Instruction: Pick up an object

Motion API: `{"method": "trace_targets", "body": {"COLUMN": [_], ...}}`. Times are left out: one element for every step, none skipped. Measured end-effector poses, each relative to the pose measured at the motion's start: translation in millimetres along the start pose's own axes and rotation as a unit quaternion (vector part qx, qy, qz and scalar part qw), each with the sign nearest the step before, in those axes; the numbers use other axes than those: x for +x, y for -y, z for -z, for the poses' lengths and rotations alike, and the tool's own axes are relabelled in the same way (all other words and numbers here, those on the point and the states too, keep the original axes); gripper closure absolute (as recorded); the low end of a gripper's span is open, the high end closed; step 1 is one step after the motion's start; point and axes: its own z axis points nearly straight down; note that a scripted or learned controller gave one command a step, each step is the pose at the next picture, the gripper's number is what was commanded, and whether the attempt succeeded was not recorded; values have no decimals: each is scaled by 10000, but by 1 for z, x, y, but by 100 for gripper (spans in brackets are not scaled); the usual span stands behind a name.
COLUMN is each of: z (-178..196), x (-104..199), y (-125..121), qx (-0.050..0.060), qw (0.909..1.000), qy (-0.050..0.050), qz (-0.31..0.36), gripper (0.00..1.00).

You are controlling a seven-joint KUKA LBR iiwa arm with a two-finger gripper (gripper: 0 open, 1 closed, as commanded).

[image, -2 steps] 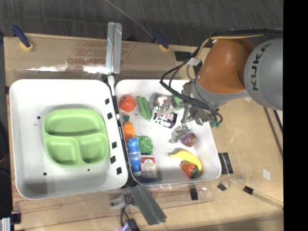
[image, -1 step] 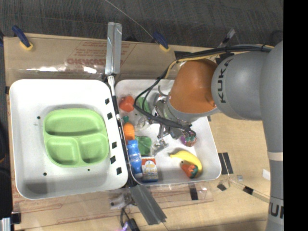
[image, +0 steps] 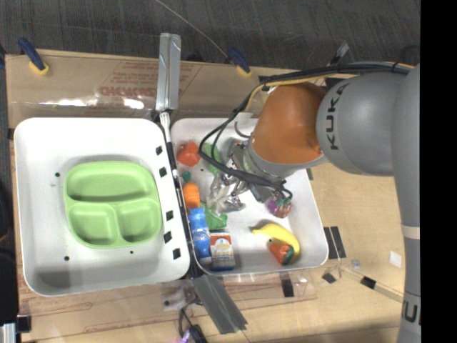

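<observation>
Arm [image: 371,123]: KUKA iiwa, one unit. Casing smooth, rounded, matte grey, with bulbous joint housings. White capital lettering "KUKA" [image: 330,123] runs along the grey housing next to the wrist. Orange band [image: 285,123]: glossy, dome-shaped, sitting above the wrist. Black cables [image: 221,138] loop out from the wrist section in several thin strands; a thicker black cable [image: 335,70] runs along the top of the orange band and grey housing. Gripper [image: 227,191]: bare silvery metal, slender, two-finger type, with small mechanical parts too fine to make out.
</observation>
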Motion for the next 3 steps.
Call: {"method": "trace_targets", "body": {"z": [128,131,205], "x": [-4,17,-11], "y": [-47,3,38], "qx": [12,7,11], "qw": [9964,9886,10000], "qy": [37,4,6], "qz": [-843,1504,-7], "gripper": [100,100,100]}}
